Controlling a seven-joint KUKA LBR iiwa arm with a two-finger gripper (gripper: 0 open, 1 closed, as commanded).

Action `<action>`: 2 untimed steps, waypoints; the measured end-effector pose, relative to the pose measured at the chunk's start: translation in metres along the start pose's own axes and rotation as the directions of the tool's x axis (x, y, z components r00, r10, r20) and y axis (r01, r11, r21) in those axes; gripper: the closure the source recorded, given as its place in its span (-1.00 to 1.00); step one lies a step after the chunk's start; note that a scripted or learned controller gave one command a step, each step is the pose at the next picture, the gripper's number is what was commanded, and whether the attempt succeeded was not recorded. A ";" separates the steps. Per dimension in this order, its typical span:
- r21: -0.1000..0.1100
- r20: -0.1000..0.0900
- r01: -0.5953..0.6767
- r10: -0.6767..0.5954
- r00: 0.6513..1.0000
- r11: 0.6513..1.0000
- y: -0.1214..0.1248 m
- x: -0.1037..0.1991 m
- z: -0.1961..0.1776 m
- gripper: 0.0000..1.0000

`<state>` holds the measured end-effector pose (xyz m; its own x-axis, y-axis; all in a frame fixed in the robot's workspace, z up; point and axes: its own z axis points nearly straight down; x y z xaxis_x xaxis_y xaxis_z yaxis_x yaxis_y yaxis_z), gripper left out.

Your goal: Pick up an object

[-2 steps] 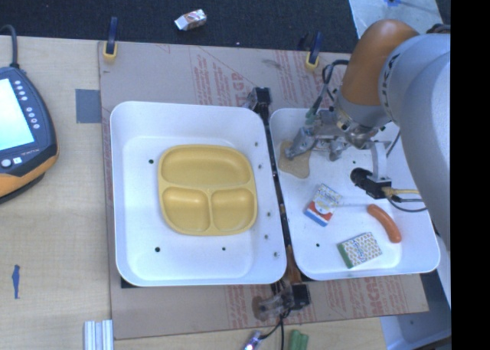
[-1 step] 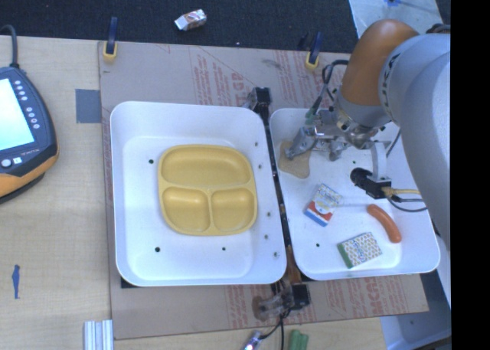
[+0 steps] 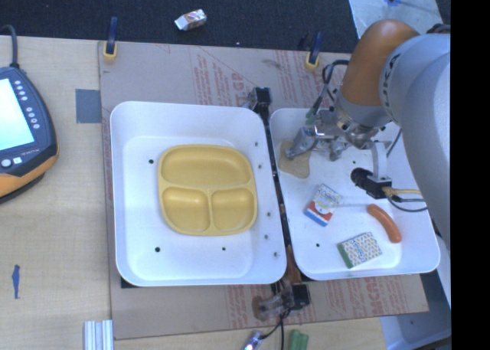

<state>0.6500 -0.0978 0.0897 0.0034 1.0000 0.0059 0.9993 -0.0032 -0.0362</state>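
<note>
My gripper [image 3: 315, 140] hangs low over the far left part of the right bin [image 3: 413, 264]. Just below and left of it lies a flat tan piece [image 3: 293, 161], partly covered by the gripper. Nearer the front are a small white packet with red and blue edges [image 3: 322, 204], an orange sausage-shaped thing [image 3: 384, 223] and a green patterned pad [image 3: 360, 250]. I see nothing held in the gripper.
The left bin [image 3: 130, 188] holds a yellow divided plate [image 3: 207, 189]. A narrow gap with black clamps separates the two bins. A handheld pendant [image 3: 19, 130] lies at the bench's left edge. A crumpled wrapper [image 3: 191, 20] sits on the dark floor beyond.
</note>
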 end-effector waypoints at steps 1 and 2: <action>0.000 0.001 -0.001 0.001 1.000 1.000 0.000 0.001 0.000 -1.00; 0.000 0.000 -0.001 0.001 1.000 1.000 0.000 0.000 0.000 -1.00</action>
<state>0.6501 -0.0975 0.0897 0.0041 1.0000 0.0059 0.9993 -0.0039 -0.0362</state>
